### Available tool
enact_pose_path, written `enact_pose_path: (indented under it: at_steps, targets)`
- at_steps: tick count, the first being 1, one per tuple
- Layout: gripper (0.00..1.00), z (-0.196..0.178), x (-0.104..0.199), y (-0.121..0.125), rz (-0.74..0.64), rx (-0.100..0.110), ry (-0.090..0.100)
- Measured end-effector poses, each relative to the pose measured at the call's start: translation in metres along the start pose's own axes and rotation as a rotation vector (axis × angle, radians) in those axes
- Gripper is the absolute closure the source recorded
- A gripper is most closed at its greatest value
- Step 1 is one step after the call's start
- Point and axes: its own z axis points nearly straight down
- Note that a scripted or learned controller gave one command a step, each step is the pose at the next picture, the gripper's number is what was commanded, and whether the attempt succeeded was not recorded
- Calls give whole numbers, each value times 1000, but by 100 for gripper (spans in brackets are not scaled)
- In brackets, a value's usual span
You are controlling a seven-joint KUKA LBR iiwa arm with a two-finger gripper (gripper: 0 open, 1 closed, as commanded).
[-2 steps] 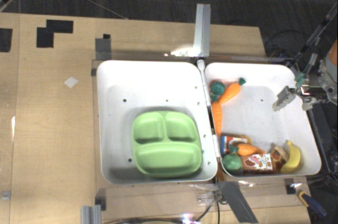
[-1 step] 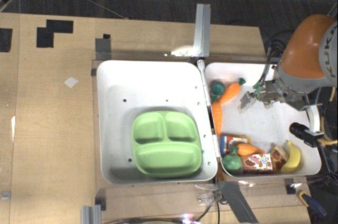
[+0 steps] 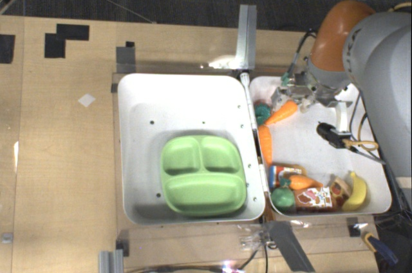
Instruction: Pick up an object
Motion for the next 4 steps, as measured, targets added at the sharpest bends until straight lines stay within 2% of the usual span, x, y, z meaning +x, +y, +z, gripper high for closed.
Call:
enact_pose_path:
  at_steps: [1,2,3,4]
  targets:
    - [0,-88,27,14,10,-3,-1]
    - [0,0,-4,13,-343,0,0]
    - [0,7,-17,3,-202,-12,0]
    - [0,-55,-2,14,-394,-5,-1]
